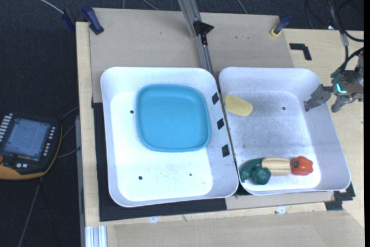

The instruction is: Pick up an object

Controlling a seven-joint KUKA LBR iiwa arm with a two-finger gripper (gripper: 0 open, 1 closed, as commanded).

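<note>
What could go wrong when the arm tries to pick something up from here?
The green object, tan piece and red object lie packed together against the right bin's near wall, so the pincer might nudge neighbours or hit the wall. The yellow object sits close to the bin's left wall, leaving little room on that side.

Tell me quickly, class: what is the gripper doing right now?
Gripper: open, holding nothing, over the right bin's right rim.
</note>
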